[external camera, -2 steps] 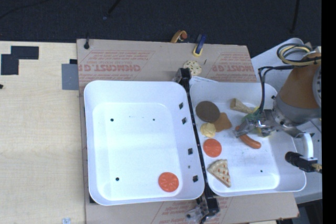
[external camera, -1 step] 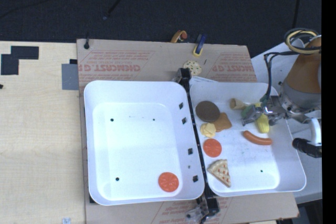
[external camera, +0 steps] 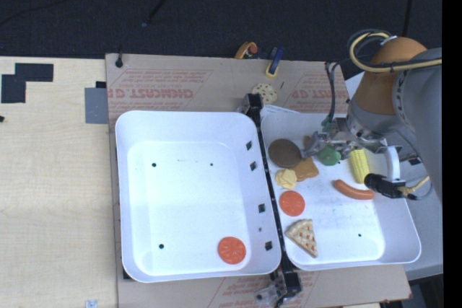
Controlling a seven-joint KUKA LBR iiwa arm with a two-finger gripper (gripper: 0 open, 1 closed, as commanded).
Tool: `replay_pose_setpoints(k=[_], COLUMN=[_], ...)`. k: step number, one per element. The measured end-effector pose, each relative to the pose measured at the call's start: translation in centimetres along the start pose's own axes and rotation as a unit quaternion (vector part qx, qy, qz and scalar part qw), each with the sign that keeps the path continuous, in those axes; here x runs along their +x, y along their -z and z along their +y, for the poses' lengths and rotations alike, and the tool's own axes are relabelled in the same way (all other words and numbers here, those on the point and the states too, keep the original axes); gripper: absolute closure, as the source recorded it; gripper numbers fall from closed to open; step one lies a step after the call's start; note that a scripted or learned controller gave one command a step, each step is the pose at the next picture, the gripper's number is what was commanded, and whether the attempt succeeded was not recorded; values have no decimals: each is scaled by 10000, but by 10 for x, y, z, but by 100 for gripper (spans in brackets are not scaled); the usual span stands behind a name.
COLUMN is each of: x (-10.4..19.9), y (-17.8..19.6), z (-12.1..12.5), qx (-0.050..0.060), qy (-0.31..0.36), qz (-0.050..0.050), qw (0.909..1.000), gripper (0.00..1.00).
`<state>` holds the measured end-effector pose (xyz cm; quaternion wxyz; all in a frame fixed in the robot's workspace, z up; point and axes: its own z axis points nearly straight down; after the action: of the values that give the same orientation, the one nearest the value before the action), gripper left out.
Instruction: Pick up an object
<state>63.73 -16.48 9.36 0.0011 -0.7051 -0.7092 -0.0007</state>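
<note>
My gripper [external camera: 324,144] hangs low over the upper middle of the right bin [external camera: 393,245], with the grey arm and its orange band [external camera: 382,76] behind it at the right. A small green object [external camera: 330,156] lies directly at the gripper's tip; whether they touch is unclear. Just to the right lies a yellow corn cob [external camera: 359,164], with a reddish sausage [external camera: 353,190] below it. To the left are a brown round patty [external camera: 284,152], an orange-brown piece [external camera: 307,169] and a pale yellow piece [external camera: 286,178].
A red tomato slice [external camera: 291,203] and a pizza wedge [external camera: 302,236] lie in the lower part of the right bin. Near the front of the left bin [external camera: 130,155] sits another red slice [external camera: 232,250]. A black divider [external camera: 266,184] runs between the bins.
</note>
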Motion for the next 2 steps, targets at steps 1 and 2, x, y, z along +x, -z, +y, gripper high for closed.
replay_pose_setpoints(k=[1,2], x=[-3,56], y=[12,70], z=[-2,8], qx=[12,-19], qy=[-6,-4], qz=[-9,-8], qw=[10000,10000], gripper=[100,100])
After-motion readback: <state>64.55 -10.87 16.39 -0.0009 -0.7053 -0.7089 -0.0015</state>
